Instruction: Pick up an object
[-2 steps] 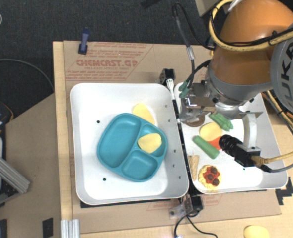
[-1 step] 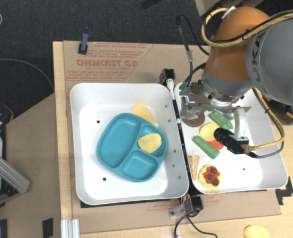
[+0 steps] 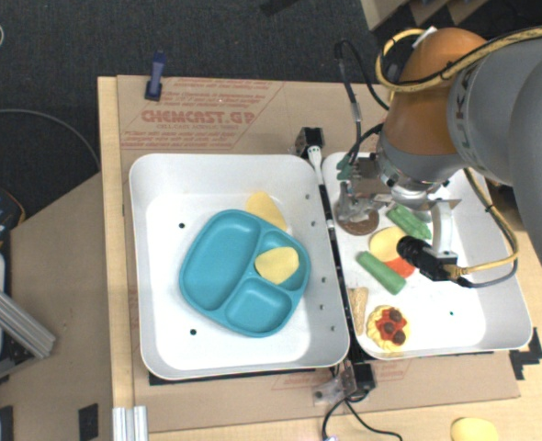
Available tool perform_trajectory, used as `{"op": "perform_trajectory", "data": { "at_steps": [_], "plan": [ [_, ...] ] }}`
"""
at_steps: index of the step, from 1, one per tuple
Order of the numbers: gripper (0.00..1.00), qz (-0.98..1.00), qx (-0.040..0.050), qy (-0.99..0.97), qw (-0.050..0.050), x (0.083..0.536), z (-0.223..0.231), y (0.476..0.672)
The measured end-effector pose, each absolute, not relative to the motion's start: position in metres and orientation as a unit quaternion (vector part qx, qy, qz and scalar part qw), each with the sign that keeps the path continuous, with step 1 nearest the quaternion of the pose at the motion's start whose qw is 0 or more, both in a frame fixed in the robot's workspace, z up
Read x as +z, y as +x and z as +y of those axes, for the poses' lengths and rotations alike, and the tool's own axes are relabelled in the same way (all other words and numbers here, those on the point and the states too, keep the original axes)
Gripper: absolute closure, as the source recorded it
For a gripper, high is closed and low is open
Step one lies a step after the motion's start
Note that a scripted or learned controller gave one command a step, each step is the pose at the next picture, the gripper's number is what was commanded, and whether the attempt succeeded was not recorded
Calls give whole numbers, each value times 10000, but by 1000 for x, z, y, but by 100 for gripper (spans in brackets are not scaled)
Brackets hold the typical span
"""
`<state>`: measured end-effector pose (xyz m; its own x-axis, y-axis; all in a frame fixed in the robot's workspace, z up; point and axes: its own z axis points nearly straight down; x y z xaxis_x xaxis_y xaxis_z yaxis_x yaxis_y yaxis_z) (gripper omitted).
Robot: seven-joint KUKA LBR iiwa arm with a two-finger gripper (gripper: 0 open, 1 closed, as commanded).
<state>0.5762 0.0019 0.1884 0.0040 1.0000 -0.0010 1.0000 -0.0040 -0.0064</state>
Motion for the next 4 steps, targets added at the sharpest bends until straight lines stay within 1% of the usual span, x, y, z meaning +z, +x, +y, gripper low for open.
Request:
{"op": "perform_trajectory", "data": {
  "at_steps": [1,2,3,4],
  "plan": [
    [100,-7033,35,-7108,20,184,-66,475],
    [100,-7112,-62,-7029,-32,294,24,481],
    [100,-7062,38,-7080,29,184,-2,540],
    [100,-7096,-32,-7046,-5,252,61,507]
  ]
}}
